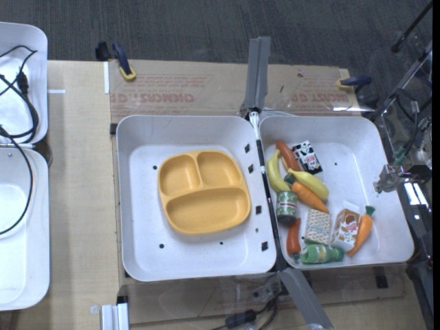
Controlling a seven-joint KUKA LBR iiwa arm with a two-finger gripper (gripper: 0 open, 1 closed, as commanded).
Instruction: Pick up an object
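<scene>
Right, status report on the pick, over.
Gripper above right bin's right edge, holding nothing. Toy food piled along bin's left side, untouched. Yellow tray in left bin.

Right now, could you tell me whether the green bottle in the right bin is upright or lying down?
Lying down: the green bottle rests on its side along the near wall of the right white bin.

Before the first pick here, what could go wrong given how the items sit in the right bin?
1. The items are packed along the right bin's left wall; closing on the can could also catch the banana or the carrot touching it.
2. The green bottle lies in the bin's near corner against the sausage, leaving little room beside the walls.
3. The flat cracker packet may slip from a grasp.
</scene>
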